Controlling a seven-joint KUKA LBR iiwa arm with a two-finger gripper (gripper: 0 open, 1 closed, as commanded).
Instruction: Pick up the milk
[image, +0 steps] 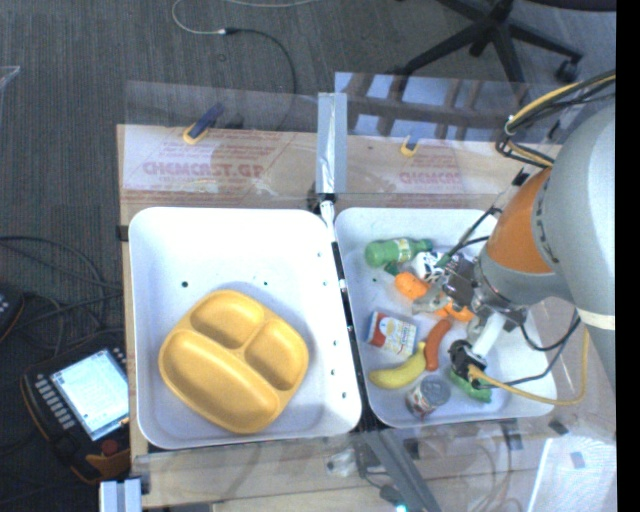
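Note:
The milk (392, 333) is a small white carton with a red and orange label. It lies on its side in the right bin (350, 300), near that bin's left wall. My gripper (443, 284) hangs over the middle of the right bin, up and to the right of the carton and apart from it. It sits above a cluster of orange items (412, 286). Nothing is visibly held between its fingers, and the wrist body hides them.
Around the milk lie a banana (398, 373), a metal can (430, 395), a green bottle (392, 251), a red-orange piece (436, 340) and a green item (470, 385). The left bin (160, 250) holds a yellow sectioned plate (234, 358). Cables trail from the arm.

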